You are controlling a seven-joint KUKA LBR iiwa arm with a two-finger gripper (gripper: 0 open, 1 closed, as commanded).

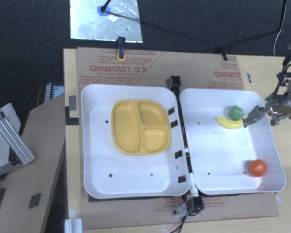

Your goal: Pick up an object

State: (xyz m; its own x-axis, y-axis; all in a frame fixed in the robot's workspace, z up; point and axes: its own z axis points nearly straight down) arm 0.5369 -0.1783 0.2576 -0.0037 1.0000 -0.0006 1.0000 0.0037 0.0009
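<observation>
Banana [230,123]: lying in my right bin [218,186], beside the green ball [236,112].
Pincer [252,116]: near the banana's end; I cannot tell its opening or any contact.

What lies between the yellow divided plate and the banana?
In the camera view, the plate and banana are separated by the bins' meeting rims, then bare white floor of the right bin.

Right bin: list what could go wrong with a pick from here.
1. The banana touches the green ball, so the hand just beside them may nudge one away or catch both.
2. The orange ball sits near the right bin corner; it looks round and could roll against the wall.
</observation>
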